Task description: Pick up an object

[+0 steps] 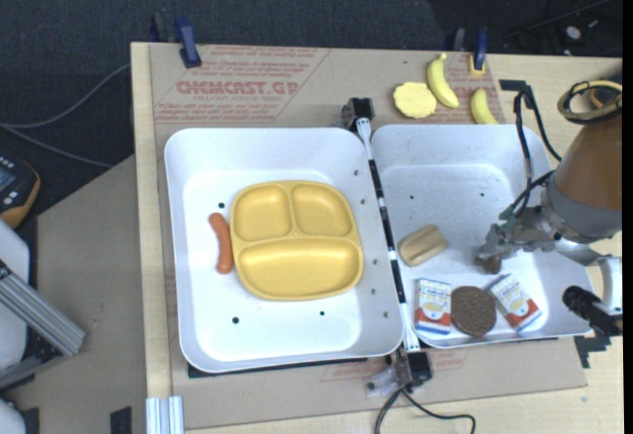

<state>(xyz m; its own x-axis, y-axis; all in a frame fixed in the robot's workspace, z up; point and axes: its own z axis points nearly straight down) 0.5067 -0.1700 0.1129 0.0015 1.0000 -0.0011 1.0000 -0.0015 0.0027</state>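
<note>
Your arm's hand (492, 257) hangs low over the right bin (450, 160); you cannot tell how it is set. Just below it lie a small carton (515, 303) and brown disc (473, 309), a tan block (422, 245) left.

The bench (247, 86) is carrying two white bins (198, 224) (445, 160), with two bananas (442, 81) (483, 107) and a yellow cookie (414, 100) lying behind them.

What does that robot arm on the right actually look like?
The arm is a thick, rounded column, orange-brown on top and grey lower down. It narrows to a small dark-grey metal gripper. Thin black cables loop along it.
</note>
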